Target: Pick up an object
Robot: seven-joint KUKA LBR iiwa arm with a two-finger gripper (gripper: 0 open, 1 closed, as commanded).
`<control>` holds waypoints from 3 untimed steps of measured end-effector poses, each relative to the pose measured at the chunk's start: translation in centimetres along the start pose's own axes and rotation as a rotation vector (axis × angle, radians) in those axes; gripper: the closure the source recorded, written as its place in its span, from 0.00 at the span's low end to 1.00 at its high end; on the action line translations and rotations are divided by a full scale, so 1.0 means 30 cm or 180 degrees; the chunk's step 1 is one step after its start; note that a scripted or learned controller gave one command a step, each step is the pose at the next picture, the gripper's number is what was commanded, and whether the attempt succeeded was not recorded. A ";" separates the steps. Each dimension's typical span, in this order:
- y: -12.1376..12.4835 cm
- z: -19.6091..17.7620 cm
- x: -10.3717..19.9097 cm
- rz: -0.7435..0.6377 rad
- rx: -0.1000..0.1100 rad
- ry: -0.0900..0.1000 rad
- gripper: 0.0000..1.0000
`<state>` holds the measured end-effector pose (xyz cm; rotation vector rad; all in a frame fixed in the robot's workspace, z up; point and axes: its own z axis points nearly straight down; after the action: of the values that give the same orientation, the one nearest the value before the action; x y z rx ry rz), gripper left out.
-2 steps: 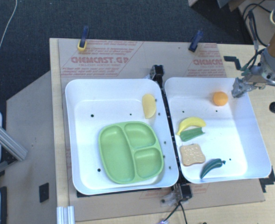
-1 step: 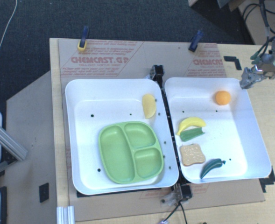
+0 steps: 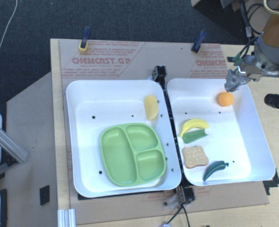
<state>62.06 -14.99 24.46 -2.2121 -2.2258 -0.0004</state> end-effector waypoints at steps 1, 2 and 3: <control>-0.017 0.039 0.198 0.0001 0.0005 0.0000 1.00; -0.040 0.014 0.393 -0.0002 0.0002 0.0002 1.00; -0.047 0.063 0.574 0.0000 0.0008 -0.0002 1.00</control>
<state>60.54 2.22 22.62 -2.2111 -2.2248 0.0030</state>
